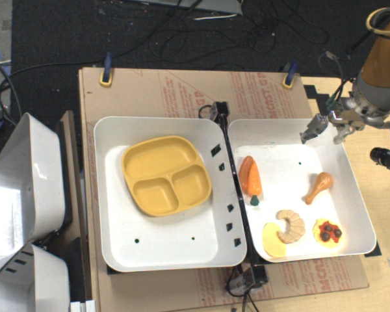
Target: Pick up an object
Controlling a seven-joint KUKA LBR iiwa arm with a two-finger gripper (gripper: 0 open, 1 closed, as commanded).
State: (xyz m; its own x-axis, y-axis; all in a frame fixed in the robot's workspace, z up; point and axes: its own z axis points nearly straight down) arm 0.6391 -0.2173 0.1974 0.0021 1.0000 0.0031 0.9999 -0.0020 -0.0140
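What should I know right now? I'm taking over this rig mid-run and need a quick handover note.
Gripper: open, holding nothing, above the right bin's far right corner.
Right bin holds: carrot at the left, drumstick nearest the gripper, croissant overlapping a yellow disc, small tart with berries.
Left bin: yellow divided plate.
Done: nothing picked yet.
Left: descend, grasp one object, lift. The drumstick looks like the shortest move.

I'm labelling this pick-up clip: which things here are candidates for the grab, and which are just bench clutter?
For the job:
orange toy carrot
tan toy drumstick
beige toy croissant
round yellow disc
small berry tart
the claw

Just lying about:
yellow three-compartment plastic tray
yellow clamps
black cables
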